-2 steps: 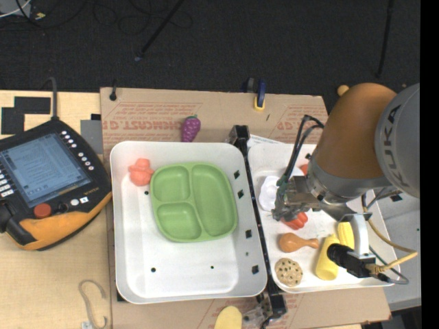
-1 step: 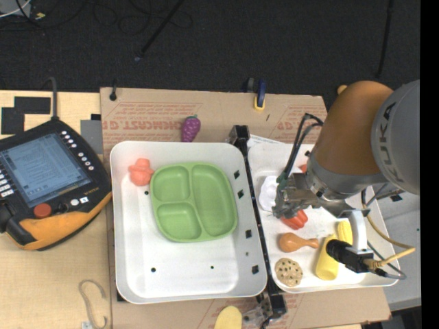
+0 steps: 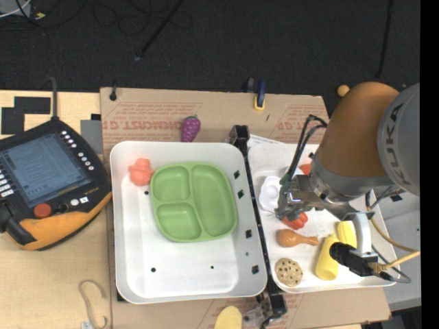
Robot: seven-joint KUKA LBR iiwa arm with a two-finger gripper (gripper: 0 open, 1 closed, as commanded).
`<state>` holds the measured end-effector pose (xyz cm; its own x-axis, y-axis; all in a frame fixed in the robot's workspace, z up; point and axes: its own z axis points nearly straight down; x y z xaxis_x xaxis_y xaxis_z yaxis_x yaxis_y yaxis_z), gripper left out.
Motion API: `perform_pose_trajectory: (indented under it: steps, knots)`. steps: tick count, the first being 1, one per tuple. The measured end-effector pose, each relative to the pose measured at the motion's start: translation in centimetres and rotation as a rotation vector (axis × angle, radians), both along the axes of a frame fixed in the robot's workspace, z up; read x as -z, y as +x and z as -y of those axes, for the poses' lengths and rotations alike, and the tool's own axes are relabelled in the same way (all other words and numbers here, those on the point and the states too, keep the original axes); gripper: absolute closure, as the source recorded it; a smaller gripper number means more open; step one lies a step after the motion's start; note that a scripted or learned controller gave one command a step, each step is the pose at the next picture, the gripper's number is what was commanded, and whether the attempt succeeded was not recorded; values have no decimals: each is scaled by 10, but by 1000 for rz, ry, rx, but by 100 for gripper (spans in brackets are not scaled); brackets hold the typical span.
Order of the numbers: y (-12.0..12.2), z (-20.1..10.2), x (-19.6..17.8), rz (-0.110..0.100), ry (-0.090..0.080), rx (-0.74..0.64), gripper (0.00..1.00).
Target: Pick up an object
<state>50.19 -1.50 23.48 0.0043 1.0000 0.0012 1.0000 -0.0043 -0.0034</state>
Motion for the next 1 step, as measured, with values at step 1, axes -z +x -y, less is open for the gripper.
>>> perform_pose_trajectory:
  steps: [1]
  knots:
    - [4, -15, 3, 0, -1, -4, 100]
